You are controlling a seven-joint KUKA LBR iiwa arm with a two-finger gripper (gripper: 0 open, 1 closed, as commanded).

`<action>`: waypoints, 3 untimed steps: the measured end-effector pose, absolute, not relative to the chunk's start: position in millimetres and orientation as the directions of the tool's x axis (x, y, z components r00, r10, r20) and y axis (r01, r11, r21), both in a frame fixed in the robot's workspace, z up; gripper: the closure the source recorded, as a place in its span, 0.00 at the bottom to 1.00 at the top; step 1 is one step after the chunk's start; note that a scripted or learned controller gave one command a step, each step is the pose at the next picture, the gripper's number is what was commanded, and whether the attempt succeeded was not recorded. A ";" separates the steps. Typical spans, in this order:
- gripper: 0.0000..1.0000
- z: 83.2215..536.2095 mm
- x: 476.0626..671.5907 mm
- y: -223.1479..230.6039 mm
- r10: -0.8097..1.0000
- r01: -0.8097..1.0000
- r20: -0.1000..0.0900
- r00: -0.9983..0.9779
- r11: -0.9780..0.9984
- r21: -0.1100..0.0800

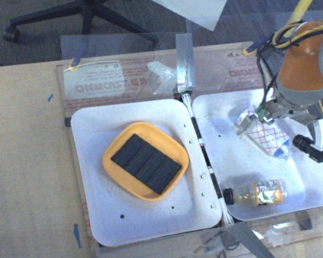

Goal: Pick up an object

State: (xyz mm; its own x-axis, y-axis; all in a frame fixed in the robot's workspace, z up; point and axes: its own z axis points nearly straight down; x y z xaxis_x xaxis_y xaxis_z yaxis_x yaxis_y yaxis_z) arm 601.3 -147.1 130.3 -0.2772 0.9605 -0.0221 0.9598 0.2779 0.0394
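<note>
Pincer (263,114) state unclear; it seems to touch the red-checked wrapper (270,137).

The two bins, the left bin (102,220) and the right bin (309,192), are white on a tan tabletop (21,172). In the left bin lies a yellow-orange dish (115,167) with a ribbed black panel (146,163). In the right bin, a clear bottle (256,193) holds amber liquid under a dark cap, its label white and green. Above the bottle lies a clear wrapper (270,137) with a red grid. The arm (303,67) is orange and grey.
</note>
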 end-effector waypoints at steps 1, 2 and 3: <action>0.00 106.0 604.1 -153.0 0.953 0.953 -0.007 -0.304 0.304 0.009; 0.00 94.4 570.7 -134.6 0.951 0.951 -0.012 -0.310 0.310 0.019; 0.00 95.1 545.4 -111.5 0.935 0.935 -0.017 -0.354 0.355 0.024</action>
State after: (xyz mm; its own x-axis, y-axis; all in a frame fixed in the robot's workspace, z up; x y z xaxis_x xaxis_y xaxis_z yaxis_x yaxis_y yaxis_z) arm 545.4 -111.5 95.1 -0.3543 0.9350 -0.0170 0.9347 0.3547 0.0242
